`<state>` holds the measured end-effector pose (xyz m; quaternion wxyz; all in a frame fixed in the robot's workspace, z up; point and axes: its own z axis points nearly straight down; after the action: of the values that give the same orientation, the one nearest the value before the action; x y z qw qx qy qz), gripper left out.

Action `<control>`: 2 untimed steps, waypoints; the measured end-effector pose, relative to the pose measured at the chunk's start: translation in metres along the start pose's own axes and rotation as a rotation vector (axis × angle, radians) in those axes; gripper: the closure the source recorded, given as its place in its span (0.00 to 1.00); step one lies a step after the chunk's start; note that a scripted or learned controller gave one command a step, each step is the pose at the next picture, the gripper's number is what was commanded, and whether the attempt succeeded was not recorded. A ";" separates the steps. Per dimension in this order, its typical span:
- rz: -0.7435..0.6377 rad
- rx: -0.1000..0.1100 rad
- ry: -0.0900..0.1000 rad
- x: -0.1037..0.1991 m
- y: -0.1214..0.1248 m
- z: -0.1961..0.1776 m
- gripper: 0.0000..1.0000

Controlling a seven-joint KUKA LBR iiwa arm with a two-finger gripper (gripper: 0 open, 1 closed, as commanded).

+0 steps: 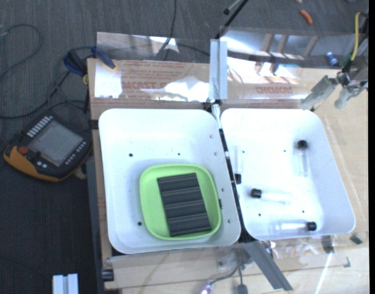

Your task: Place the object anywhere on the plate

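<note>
Camera view from above takes in both white bins side by side on the bench. The left bin (114, 164) holds a green plate (148, 185), which sits toward the bin's near edge. A dark grey ribbed block (184, 204) lies flat on the plate, filling most of its middle and resting fully inside the rim.

The gripper (329, 95) hangs at the upper right, just beyond the far right corner of the right bin (334, 182) and well apart from the plate and the block. Its two pale fingers (316, 92) are spread wide, with nothing between them — it has hold of no object.

The right bin holds several clear tubes with black caps: one (303, 157) near the far right side, one (268, 195) around the middle, and one (293, 226) lying along the near wall. All of them lie apart from each other.

On the dark floor to the left of the bench sits a handheld control pad (49, 149) with a grey screen and an orange edge — black cables (16, 78) loop around beside it.
</note>
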<state>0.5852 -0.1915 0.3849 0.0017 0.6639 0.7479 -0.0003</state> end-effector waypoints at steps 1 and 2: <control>-0.276 0.001 -0.002 -0.042 0.079 -0.006 0.00; -0.258 0.004 0.000 -0.040 0.080 0.068 0.00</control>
<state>0.6691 -0.2221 0.3173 0.0005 0.5621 0.8270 -0.0022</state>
